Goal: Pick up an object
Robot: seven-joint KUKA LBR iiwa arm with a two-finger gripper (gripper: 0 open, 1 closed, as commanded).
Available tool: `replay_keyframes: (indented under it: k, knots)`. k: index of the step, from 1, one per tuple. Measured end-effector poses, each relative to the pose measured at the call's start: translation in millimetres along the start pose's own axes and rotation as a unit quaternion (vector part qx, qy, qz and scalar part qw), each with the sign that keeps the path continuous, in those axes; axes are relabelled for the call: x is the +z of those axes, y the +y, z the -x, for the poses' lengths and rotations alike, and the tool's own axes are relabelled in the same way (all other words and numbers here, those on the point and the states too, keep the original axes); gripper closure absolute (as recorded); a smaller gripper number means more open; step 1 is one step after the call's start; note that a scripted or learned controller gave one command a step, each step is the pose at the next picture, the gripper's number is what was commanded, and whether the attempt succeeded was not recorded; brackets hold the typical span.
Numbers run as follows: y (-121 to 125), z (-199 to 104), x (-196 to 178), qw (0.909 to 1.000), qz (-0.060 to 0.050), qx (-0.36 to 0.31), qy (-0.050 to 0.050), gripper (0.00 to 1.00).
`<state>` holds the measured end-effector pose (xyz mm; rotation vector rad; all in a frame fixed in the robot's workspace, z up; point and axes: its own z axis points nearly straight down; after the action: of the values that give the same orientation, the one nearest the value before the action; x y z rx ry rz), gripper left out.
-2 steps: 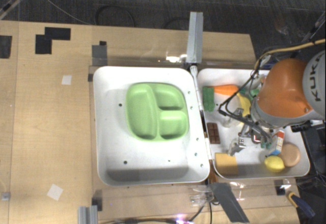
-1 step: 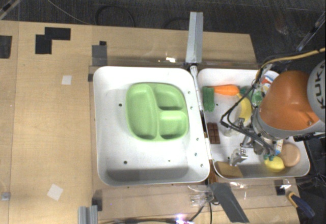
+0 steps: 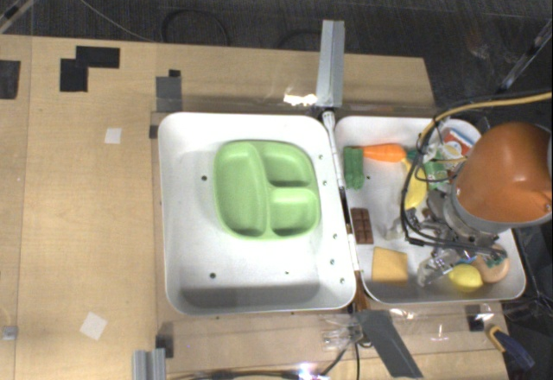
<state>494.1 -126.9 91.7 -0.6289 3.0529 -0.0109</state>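
Down in the right bin (image 3: 518,288), the gripper (image 3: 445,266) sits low over the near end, under the grey arm with its orange band (image 3: 510,173), and the wrist with its loops of black cable hides so much of it that I cannot tell how it is set. Just beside it, toward the near right corner, lies a yellow lemon-shaped fruit (image 3: 467,278), with a small tan and reddish piece (image 3: 495,268) touching its right side. To the left of the gripper a pale yellow block (image 3: 390,265) rests against the near wall, and just beyond that a small brown chocolate-like bar (image 3: 362,226) lies by the left wall. Farther back are a green oblong piece (image 3: 353,167) and an orange carrot (image 3: 384,154), side by side near the far left corner. A yellow banana (image 3: 416,192) runs near to far, partly covered by the cables, and a white item with blue and red marks (image 3: 455,142) sits at the far end, half hidden by the arm. The left bin (image 3: 186,197) holds a light green divided tray (image 3: 263,188), lying about in its middle. Both bins rest side by side on the wooden worktop (image 3: 78,223), with a grey metal post (image 3: 331,63) standing at the far side where they meet.
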Motion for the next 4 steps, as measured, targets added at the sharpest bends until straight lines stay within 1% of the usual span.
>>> replay_keyframes:
  k: [1, 2, 3, 4]
  knots:
    - [-1.0, 5.9, -13.7, 1.0, -0.004, -0.002, -0.007, 1.0]
    - [23.4, 57.3, -151.0, 0.9978, 0.001, -0.066, 0.002, 1.0]
    - [23.3, 55.2, -146.9, 0.9979, 0.004, -0.065, 0.006, 0.0]
    - [6.4, 59.4, -3.4, 0.9997, 0.004, -0.021, 0.006, 0.0]
